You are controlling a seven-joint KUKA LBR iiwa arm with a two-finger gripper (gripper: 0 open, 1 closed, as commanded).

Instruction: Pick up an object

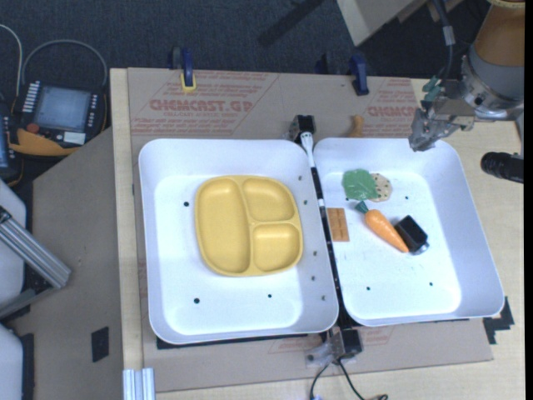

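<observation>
Tool [425, 137]: above right bin's [466, 223] far rim, finger state impossible to tell.
Carrot [386, 229]: right bin, touching black block [411, 233].
Yellow tray [248, 224]: left bin [166, 223].

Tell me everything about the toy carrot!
The carrot is a small toy that looks like smooth plastic: an orange tapered body with a green leafy top. It lies flat in the right bin, slanted, leaves pointing up-left and narrow tip down-right. Its leaves rest against a tan speckled cookie-like piece, and its tip touches a small black block. Nothing holds it; the hand is over the bin's far edge.
</observation>
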